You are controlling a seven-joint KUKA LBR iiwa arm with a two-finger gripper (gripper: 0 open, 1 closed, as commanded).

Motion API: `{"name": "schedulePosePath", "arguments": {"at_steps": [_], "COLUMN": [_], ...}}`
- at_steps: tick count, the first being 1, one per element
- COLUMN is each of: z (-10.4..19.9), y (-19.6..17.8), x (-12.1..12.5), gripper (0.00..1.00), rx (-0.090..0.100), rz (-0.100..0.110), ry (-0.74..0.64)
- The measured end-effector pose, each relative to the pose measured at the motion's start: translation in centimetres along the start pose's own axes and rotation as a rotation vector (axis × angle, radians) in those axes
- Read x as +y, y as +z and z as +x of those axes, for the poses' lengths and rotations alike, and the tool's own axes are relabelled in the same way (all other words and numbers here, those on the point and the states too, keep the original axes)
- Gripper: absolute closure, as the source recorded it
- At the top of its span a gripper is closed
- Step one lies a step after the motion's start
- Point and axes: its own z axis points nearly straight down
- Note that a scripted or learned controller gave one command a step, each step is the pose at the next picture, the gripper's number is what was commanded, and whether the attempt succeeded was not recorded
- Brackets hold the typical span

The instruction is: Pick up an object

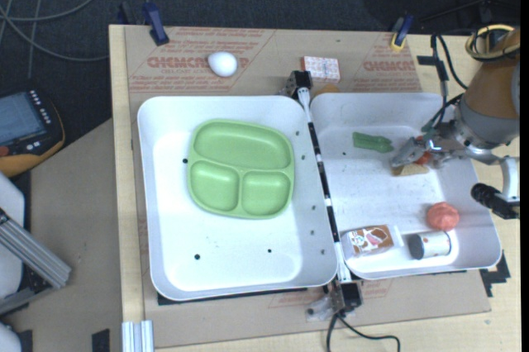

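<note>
My gripper (411,155) hangs low over the upper middle of the right bin (463,112), at the end of the grey arm with its orange band (496,90). Right under its tip lies a small tan piece (411,169), partly hidden by the gripper. A flat green object (372,142) lies just left of the gripper. A pink-red ball (443,216) sits toward the bin's lower right. Along the front wall lie a brown-and-white packet (371,240) and a white cylinder with a dark cap (430,244).
The left bin (165,202) holds a green divided plate (241,168). Behind the bins, on the cardboard, sit a white egg-shaped object (221,63) and a small patterned box (321,68). Blue clamps (154,21) grip the board's far edge.
</note>
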Motion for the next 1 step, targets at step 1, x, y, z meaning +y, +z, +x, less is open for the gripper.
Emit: {"name": "schedulePosePath", "arguments": {"at_steps": [1], "z": [-0.17], "y": [-1.12], "x": [0.06], "gripper": [1.00], "rx": [-0.006], "rz": [-0.004], "ry": [-0.001]}}
